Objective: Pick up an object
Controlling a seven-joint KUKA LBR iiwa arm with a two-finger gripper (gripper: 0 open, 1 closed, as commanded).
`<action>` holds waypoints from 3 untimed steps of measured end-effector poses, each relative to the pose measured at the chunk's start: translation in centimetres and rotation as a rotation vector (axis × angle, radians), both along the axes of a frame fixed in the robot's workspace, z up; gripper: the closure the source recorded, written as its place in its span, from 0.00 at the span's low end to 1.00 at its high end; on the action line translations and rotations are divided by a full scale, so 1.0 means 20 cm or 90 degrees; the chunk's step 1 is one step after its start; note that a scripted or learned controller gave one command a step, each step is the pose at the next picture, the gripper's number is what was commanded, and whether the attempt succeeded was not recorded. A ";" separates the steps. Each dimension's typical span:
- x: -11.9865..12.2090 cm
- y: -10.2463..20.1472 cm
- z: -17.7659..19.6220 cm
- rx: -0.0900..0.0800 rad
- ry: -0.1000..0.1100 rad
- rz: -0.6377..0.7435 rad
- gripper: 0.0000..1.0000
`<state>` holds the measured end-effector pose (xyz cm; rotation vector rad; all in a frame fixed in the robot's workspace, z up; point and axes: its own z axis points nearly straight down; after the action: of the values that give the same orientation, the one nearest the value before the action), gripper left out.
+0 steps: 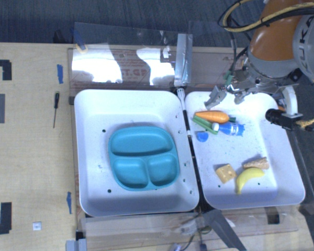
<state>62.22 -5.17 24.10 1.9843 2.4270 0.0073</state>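
Note:
In the right bin, an orange carrot lies at the upper left on a green stick-like piece. A blue bottle lies just right of them and a small blue cap below. Lower down are a tan cracker-like square, a yellow banana and a brown bread piece. My gripper hangs over the bin's upper rim, just above the carrot. It is open, with its fingers spread and nothing between them.
The left bin holds a blue divided tray. A raised divider separates the two bins. A clear shiny panel stands behind the left bin. The arm's orange band looms over the right bin's far corner.

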 end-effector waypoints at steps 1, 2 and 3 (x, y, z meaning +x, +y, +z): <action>-0.07 -0.29 -0.56 0.000 0.009 -0.104 0.00; -0.03 -0.28 -0.77 0.001 0.001 -0.081 0.00; -0.02 -0.28 -0.71 0.000 0.000 -0.081 1.00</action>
<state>61.74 -10.84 9.94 2.1349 2.2958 0.0064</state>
